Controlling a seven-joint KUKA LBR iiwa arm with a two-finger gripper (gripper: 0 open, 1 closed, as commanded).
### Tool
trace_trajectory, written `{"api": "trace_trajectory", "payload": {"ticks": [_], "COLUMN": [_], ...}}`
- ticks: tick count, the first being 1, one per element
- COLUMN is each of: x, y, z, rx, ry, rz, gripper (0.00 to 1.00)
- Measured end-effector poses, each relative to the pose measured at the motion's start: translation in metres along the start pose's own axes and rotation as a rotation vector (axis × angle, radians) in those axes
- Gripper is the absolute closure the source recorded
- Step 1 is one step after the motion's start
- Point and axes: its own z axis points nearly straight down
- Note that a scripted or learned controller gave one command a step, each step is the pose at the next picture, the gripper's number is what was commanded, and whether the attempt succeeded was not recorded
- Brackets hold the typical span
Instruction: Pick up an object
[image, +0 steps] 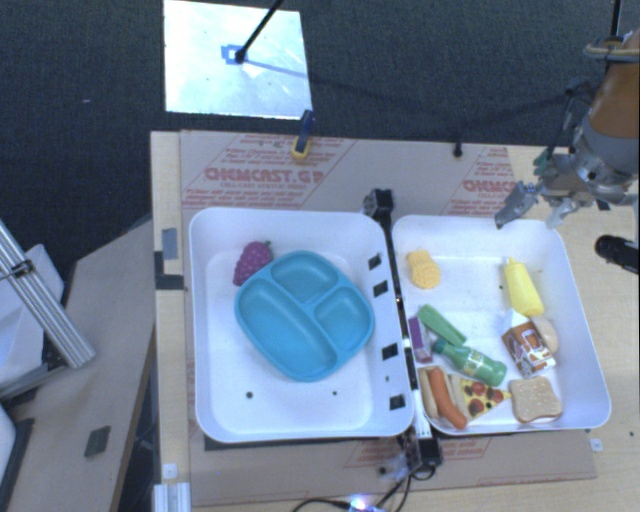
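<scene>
My gripper hangs over the far rim of the right bin, near its back right corner. Its two fingers stand apart, so it is open, with nothing between them. In the right bin lie a yellow corn piece, a yellow mustard bottle, a green cucumber, a green bottle with a red cap, a hot dog, a pizza slice, a slice of toast and a small snack packet. The mustard bottle is the object closest to the gripper.
The left bin holds a blue divided plate and purple grapes. A black divider with clips runs between the bins. A yellow clamp sits on the cardboard behind them.
</scene>
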Motion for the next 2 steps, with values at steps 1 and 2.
{"api": "trace_trajectory", "payload": {"ticks": [1,2], "x": [0.001,-0.006], "y": [0.002,0.001], "z": [-0.008,0.035], "rx": [-0.013,-0.010], "ry": [-0.002,-0.003], "rz": [-0.002,-0.001], "gripper": [0.00,0.00]}}
